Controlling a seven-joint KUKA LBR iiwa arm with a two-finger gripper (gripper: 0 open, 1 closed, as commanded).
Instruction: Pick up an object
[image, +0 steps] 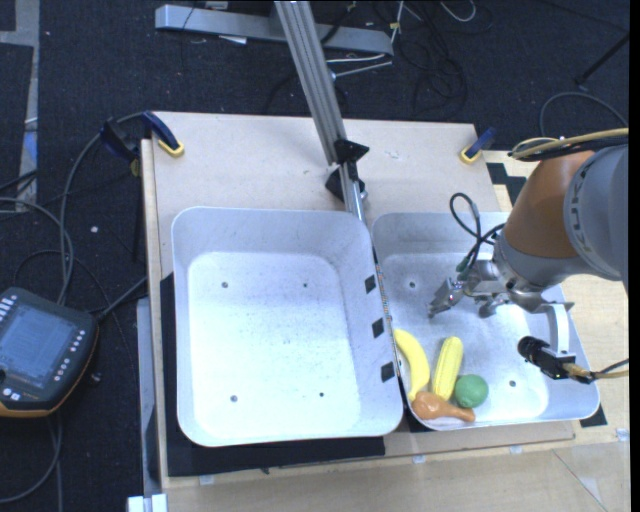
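Note:
In the right bin (420, 262), several toy foods lie bunched at the near left corner: a yellow banana (412, 360), a yellow corn cob (446, 368), a green round fruit (471, 390) and an orange piece (440, 407). My gripper (462, 300) hangs above the bin's middle, up and to the right of the pile. Its two fingers are spread apart with nothing between them. The orange-banded wrist (545, 215) reaches in from the right.
The left bin (270, 320) sits beside the right one, with a raised wall between them. A slanted metal pole (320, 95) rises from the bench behind the bins. Yellow clamps (170, 147) mark the bench's back corners. A black cable loops near the wrist.

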